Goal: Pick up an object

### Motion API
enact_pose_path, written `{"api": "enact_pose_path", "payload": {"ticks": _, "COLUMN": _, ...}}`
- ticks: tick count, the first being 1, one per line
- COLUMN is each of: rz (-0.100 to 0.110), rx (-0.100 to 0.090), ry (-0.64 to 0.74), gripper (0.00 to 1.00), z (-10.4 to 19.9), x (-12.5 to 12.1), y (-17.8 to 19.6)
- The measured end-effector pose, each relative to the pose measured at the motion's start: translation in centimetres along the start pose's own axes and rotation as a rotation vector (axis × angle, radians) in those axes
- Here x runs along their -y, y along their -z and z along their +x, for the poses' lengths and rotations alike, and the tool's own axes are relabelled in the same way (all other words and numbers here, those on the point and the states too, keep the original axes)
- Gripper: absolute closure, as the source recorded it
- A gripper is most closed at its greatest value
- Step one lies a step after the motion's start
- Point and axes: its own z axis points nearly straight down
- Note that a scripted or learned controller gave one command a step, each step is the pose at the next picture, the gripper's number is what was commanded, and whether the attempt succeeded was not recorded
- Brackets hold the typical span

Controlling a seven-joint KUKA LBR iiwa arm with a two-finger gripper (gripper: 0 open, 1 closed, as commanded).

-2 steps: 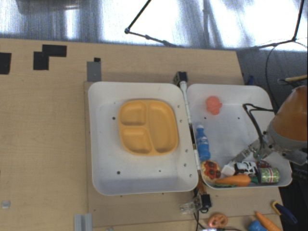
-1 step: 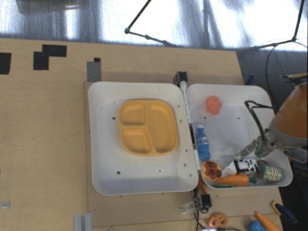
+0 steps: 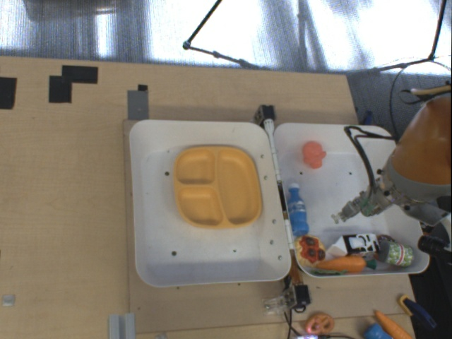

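The job is to pick up one thing, and it does not look done yet. The gripper hangs over the right bin, near the middle, with nothing between its fingers. I cannot tell if the fingers are apart or together, because they are too small and blurry to see well.

All the toys lie in the right bin. The blue bottle lies by the bin's wall at nine o'clock from the gripper. The pink toy sits up at eleven o'clock, well apart from it. The carrot lies along the front wall at six o'clock, with the pizza slice touching its left end.

The yellow plate rests in the left bin.

I think the arm must go down onto one toy, close on it and lift
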Motion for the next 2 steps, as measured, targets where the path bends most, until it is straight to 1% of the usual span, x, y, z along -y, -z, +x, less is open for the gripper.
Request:
{"api": "enact_pose_path", "payload": {"ticks": 1, "rz": 0.0, "rx": 0.003, "ry": 0.392, "gripper": 1.0, "z": -6.5, "x": 2.1, "y": 3.7}}
{"api": "enact_pose_path", "payload": {"ticks": 2, "rz": -0.005, "rx": 0.008, "ry": 0.392, "gripper": 1.0, "z": -6.5, "x": 1.9, "y": 4.8}}
